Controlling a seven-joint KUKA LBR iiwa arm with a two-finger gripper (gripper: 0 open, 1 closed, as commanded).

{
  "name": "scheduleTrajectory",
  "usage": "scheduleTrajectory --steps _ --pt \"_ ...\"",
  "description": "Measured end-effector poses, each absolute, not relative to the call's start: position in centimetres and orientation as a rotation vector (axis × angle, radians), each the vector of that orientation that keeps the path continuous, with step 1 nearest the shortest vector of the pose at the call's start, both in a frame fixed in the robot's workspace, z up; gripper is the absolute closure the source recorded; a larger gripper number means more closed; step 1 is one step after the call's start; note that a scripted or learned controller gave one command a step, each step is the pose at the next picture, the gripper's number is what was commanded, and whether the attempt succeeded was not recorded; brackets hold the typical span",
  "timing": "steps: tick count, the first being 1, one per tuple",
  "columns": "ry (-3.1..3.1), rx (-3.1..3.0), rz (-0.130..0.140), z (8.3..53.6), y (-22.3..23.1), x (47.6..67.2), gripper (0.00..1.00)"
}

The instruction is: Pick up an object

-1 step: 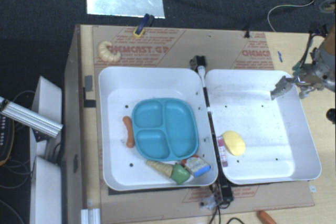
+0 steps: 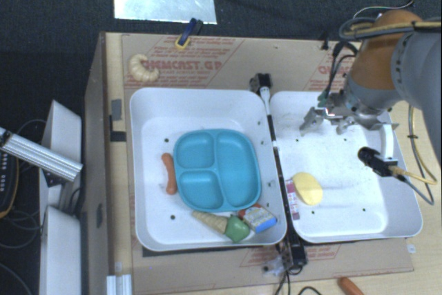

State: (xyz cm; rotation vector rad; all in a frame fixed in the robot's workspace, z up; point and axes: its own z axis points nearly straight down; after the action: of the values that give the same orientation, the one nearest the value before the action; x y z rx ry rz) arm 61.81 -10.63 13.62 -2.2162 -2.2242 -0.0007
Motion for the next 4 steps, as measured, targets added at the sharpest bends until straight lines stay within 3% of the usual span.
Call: scheduleTrajectory --steps 1,2,3,4 --pt "-2.224 -2.219 -0.004 8.7 -10.8 50.2 0.0" --pt "-2.229 -2.229 -0.01 8.8 -16.5 56.2 0.0" --pt "-2.225 -2.219 -0.002 8.4 -12.1 54.2 0.0" --pt "-2.227 -2.218 -0.003 9.5 -12.1 54.2 1.0"
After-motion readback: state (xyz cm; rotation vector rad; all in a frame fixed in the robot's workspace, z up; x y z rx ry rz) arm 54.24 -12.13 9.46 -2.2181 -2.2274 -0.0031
